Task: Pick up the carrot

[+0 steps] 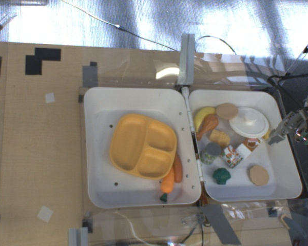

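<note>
The carrot (168, 181) lies in the left bin (97, 137), near its front right corner, just beside the yellow tray (142, 145) and touching a sausage (178, 169). The gripper (277, 136) hangs over the right edge of the right bin (285, 188), well apart from the carrot; it holds nothing. The arm is mostly cut off at the right. The small box (232, 156) has a print too small to read.

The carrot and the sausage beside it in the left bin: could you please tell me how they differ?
The carrot is orange with a green top; the sausage is reddish-brown all over. The carrot tapers and lies slightly tilted, while the sausage is evenly rounded and nearly straight up the view. Both lie in the left bin, against the yellow tray's lower right edge.
</note>
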Available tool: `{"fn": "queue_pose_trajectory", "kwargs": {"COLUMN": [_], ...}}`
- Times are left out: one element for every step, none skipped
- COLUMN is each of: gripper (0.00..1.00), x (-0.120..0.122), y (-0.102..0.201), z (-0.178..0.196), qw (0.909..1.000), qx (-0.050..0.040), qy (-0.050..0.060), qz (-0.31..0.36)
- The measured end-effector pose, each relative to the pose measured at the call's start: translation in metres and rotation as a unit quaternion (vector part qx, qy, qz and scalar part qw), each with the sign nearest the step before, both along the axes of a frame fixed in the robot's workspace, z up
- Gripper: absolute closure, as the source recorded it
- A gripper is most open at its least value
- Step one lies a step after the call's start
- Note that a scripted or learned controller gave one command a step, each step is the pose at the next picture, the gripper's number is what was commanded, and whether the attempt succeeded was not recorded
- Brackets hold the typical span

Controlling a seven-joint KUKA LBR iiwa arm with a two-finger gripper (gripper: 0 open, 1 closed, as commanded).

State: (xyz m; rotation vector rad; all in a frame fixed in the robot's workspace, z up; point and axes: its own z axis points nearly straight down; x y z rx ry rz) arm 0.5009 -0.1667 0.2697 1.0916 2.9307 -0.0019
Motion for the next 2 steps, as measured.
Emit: {"fn": "queue_pose_trajectory", "kwargs": {"gripper": [1.0,0.0], "x": [0.0213,0.0214], "y": [-0.0143,-0.014], "z": [0.2158,0.2132], "qw": [0.9859,0.9859], "qx": [0.0026,0.0028], "qy": [-0.004,-0.001], "qz": [-0.168,-0.167]}}
